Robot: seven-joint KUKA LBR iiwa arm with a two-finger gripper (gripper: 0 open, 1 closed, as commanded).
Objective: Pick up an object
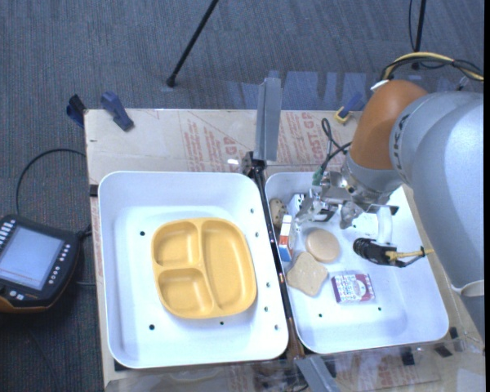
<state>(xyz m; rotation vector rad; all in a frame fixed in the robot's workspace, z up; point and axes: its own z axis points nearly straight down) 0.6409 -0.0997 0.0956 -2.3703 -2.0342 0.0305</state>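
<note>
Nearest me, the packet [353, 287] lies by the right bin's [425, 321] front edge. My gripper [331, 205] hovers above the round biscuit [322, 244]; jaw state: I cannot tell.

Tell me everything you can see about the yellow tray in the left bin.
The yellow tray is a rounded-corner rectangle that looks like moulded plastic, split by raised ridges into three compartments: two smaller ones on the left side of the view, one long one on the right. It lies flat, right side up, slightly turned, near the middle of the left bin. Nothing sits in it and nothing else touches it.
</note>
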